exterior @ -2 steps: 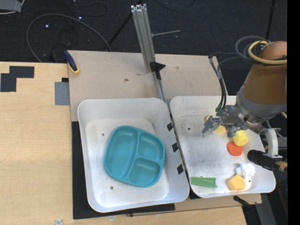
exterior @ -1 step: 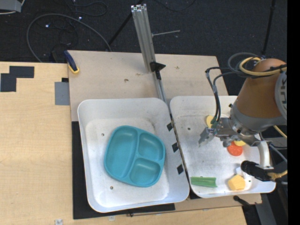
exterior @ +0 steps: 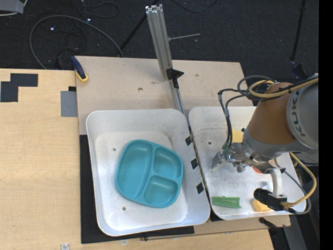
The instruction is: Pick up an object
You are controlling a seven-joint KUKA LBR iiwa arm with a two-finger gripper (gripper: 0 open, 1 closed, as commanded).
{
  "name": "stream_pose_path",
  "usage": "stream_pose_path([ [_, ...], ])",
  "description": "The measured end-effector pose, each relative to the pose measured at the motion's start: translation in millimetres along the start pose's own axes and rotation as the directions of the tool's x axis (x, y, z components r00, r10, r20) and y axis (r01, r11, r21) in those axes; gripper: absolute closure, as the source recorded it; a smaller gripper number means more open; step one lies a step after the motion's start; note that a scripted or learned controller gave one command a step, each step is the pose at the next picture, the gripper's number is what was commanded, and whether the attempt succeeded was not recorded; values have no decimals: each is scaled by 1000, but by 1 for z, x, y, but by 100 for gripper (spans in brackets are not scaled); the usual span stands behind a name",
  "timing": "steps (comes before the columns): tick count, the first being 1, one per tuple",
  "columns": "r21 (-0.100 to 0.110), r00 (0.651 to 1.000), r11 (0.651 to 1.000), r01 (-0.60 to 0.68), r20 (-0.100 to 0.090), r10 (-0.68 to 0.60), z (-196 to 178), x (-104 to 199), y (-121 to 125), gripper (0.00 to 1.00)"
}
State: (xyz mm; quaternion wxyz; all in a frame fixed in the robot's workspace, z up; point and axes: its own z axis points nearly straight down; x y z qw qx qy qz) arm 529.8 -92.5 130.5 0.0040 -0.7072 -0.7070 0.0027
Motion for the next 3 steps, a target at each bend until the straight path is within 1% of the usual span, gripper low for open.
stream_pose_path([
  [1, -9, 1000, 1000, 0, -1, 0, 37, -1, 3, 0],
  [2, -18, 1000, 1000, -4, -9, 4, 24, 2, 6, 100],
  [3, -10, 1000, 1000, 1, 2, -1, -21, 3, -1, 100],
])
